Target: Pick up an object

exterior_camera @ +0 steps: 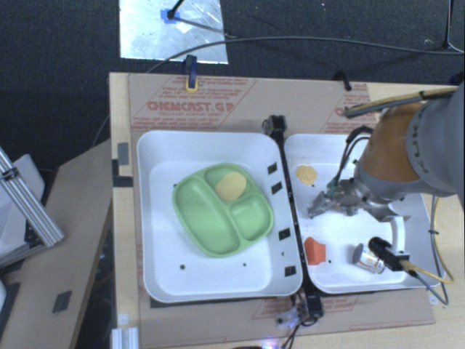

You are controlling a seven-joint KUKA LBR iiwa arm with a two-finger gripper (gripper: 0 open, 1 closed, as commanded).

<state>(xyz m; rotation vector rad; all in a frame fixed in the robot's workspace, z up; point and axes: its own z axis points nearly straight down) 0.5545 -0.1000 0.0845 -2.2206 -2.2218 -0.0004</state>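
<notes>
Brown paper (218,104) printed CHEMCAST GP is covering the bench, which is standing on dark carpet (58,49). Two white bins are sitting side by side on it. A green divided plate (211,224) is lying in the left bin (156,195), carrying a pale yellow lump (232,186) in its far compartment. In the right bin (334,147), a flat yellow piece (306,174) is resting near the far left corner and an orange-red block (314,250) near the near left corner. The gripper (320,208) is hanging between those two; whether it is open or closed cannot be told.

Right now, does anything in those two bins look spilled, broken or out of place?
Nothing looks spilled or broken. The green divided plate sits askew in the left bin, a yellow piece in one compartment. A yellow chip and an orange block lie loose in the right bin.
</notes>
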